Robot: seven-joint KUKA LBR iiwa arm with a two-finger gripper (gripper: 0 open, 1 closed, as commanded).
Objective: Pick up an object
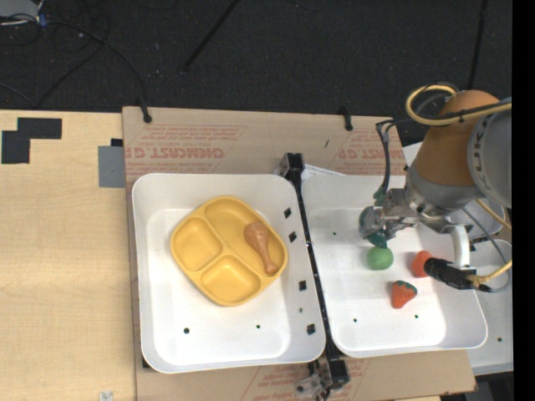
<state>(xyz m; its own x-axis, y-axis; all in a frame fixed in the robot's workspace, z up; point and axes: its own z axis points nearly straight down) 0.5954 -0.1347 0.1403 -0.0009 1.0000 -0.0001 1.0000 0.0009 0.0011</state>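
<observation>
Camera view shows the grey arm's hand (378, 234) just above the small green ball (379, 258) in the right white bin (468, 332), finger spread impossible to tell, so a misaligned closure could roll it away.

Robotics lab, taped cardboard bench (217, 144), loose cables (92, 23)

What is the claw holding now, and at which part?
It cannot be told. The claw is right above the green ball in the right bin, but a grip is not visible.
</observation>
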